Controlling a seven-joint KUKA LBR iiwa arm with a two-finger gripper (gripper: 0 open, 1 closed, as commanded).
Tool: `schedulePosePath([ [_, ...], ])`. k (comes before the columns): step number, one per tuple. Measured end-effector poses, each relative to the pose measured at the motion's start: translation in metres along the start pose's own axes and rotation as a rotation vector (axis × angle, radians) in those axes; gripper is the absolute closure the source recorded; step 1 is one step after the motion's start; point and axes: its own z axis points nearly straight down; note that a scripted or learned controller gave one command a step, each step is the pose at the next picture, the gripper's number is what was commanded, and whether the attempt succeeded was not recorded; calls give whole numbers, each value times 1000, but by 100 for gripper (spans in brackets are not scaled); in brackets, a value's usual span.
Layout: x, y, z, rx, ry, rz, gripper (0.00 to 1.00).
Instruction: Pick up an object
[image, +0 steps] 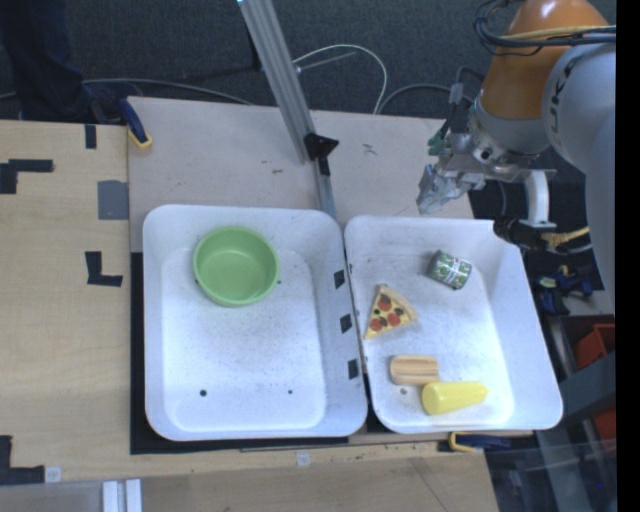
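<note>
Hovering above the far rim of the right bin (520, 300), our pincer (437, 190) carries nothing we can see, though we cannot tell how it is set, and nearest it lies the small green can (451, 269), probably light, stiff and roll-prone, best pinched across its sides.
</note>
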Motion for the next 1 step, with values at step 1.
schedulePosePath([
  [1, 45, -4, -1, 6, 2, -3, 100],
])
